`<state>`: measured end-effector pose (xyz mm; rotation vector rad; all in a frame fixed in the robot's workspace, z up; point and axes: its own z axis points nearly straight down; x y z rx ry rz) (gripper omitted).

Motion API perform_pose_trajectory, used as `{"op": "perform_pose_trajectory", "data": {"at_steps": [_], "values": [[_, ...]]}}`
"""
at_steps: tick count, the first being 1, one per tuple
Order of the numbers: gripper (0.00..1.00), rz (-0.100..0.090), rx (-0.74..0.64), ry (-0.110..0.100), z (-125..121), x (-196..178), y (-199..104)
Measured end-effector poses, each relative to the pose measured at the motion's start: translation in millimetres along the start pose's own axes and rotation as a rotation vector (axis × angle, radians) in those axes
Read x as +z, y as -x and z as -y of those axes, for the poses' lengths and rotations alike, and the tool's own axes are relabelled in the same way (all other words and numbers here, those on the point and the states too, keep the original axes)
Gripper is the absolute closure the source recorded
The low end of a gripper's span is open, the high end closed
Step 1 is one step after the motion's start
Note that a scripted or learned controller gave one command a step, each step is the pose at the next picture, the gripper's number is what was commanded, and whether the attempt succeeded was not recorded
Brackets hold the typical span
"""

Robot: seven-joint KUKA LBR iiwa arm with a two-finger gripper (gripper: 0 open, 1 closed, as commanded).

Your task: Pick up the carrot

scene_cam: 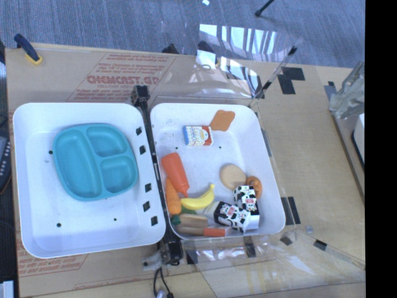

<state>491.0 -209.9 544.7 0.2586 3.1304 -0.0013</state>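
**Carrot at 8 o'clock in right bin**

You've got 2 white bins. The carrot (173,195) lies in the right bin (263,143) against its left wall, at 8 o'clock from centre, touching the banana (200,199) at its 3 o'clock and the red-orange bottle (175,172) at its 12. Left bin (25,166) holds a teal divided plate (94,161). Gripper state: can't tell.

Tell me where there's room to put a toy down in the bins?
The right bin has a bare patch in the middle, between the small carton above and the banana and round bread below. Its lower end is crowded: carrot, banana, cow-print box. In the left bin, the floor below the blue divided plate is bare.
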Motion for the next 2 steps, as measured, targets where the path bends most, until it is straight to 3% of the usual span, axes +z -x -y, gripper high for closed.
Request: {"op": "perform_pose_trajectory", "data": {"at_steps": [1, 2], "values": [[0.0, -0.001, -0.335, 0.001, 2.2, 19.6, -13.4], [0.0, -0.005, -0.032, -0.001, -24.4, 112.5, 136.6]]}}
